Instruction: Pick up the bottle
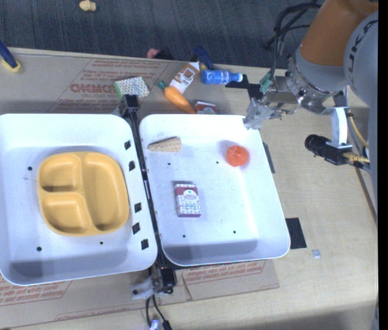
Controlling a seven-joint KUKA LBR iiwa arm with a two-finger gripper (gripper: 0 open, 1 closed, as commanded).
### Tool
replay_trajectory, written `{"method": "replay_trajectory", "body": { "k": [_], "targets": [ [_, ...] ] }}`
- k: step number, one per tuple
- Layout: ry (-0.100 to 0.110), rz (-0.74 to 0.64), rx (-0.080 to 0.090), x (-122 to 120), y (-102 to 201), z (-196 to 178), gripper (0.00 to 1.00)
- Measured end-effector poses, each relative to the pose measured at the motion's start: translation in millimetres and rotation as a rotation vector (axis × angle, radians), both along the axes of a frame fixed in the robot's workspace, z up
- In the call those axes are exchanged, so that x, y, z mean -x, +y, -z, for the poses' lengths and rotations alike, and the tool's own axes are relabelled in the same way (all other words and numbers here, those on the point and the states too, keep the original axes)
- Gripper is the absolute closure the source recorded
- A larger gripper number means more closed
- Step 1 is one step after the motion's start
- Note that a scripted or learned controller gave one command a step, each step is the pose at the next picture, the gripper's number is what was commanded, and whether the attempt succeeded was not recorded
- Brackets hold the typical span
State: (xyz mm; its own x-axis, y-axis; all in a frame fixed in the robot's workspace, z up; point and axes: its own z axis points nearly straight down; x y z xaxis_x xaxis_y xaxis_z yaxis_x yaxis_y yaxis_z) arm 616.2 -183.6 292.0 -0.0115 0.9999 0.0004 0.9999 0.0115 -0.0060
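Note:
A small blue bottle (215, 78) lies on its side on the cardboard behind the right bin (266, 218), outside it. My gripper (254, 118) hangs over the right bin's far right corner, to the right of the bottle and nearer the camera, apart from it. Nothing can be seen in the gripper. Beside the blue bottle lies a white container with an orange label (184, 78).
In the right bin lie a tan cone-shaped piece (164, 144), a red round object (237, 155) and a small red box (187, 199). A yellow divided plate (82, 192) sits in the left bin (1, 184). An orange carrot-like item (178, 99) and a patterned packet (132, 86) lie behind the bins.

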Motion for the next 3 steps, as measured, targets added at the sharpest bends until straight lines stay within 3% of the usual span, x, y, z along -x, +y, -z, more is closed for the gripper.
{"method": "replay_trajectory", "body": {
  "k": [1, 2, 3],
  "targets": [
    [-0.001, 0.210, 0.000, 46.6, -14.4, 75.7, 1.00],
    [-0.001, 0.349, 0.001, 91.8, -11.3, 118.1, 1.00],
    [0.001, 0.506, 0.000, 140.6, 17.5, 117.7, 1.00]
  ]
}}
